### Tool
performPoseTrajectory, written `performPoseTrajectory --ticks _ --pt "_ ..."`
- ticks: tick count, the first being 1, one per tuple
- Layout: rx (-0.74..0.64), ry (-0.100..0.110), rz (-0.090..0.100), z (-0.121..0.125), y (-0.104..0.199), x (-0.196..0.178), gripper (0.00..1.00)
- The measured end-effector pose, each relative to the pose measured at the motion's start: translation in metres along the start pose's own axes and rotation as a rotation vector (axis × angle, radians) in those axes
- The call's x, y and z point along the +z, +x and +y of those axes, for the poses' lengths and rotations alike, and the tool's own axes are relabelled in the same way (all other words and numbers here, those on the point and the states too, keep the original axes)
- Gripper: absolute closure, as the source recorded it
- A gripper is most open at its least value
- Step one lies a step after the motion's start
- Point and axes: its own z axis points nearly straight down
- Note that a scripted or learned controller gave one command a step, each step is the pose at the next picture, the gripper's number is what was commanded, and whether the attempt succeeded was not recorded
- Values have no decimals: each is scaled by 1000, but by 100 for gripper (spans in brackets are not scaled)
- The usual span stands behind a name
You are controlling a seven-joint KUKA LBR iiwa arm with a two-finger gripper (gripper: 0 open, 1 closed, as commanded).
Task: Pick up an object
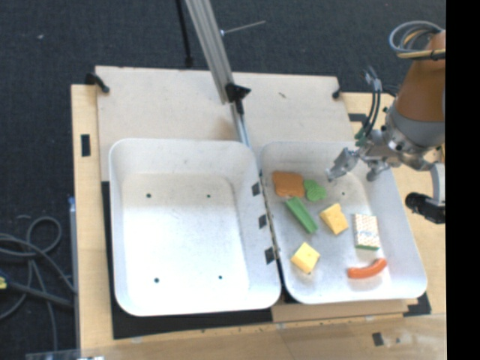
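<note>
Gripper (355, 167) hangs from the orange-banded arm (421, 88) over the right bin (397, 276), jaws spread wide, holding nothing; green piece (315, 193) lies just below-left.

A: Is any lettering, label, brand or number legible?

B: None. The small box (366, 231) in the right bin (405, 276) bears a green-dotted print, too small to read.

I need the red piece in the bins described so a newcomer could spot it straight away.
Look in the right-hand bin, the one holding all the small objects. Go to its near right corner, just below the speckled white block. The red sausage-shaped piece lies there, the only red, curved thing among yellow and green blocks.
</note>
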Motion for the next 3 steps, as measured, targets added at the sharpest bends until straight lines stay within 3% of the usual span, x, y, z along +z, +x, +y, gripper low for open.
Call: performPoseTrajectory --ticks 1,3 --pt "0 0 0 0 0 0 0" --pt "3 5 -2 7 -1 86 0"
